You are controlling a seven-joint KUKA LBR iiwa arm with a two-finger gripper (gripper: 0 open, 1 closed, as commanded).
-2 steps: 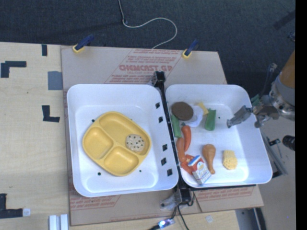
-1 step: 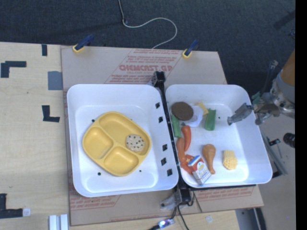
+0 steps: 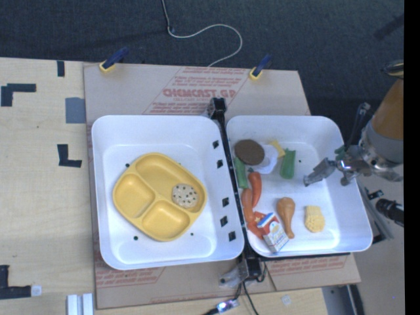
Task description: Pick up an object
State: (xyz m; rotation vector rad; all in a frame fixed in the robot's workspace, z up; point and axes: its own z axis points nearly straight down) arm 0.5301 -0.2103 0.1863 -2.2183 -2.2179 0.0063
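The right bin (image 3: 328, 133) holds several toy foods: a brown round patty (image 3: 249, 151), a green piece (image 3: 287, 164), an orange carrot (image 3: 254, 188), a chicken drumstick (image 3: 286, 214), a yellow chunk (image 3: 314, 219) and a small printed packet (image 3: 274, 233). My gripper (image 3: 319, 172) hangs over the right side of this bin, above and right of the drumstick, with its grey fingers pointing left. Nothing shows between them.
The left bin (image 3: 105, 136) bears a yellow divided tray (image 3: 141, 199) with a cookie (image 3: 185, 194) in one compartment. The arm's orange band (image 3: 392, 113) rises at the right edge. A white cable (image 3: 203, 31) loops behind the bins.
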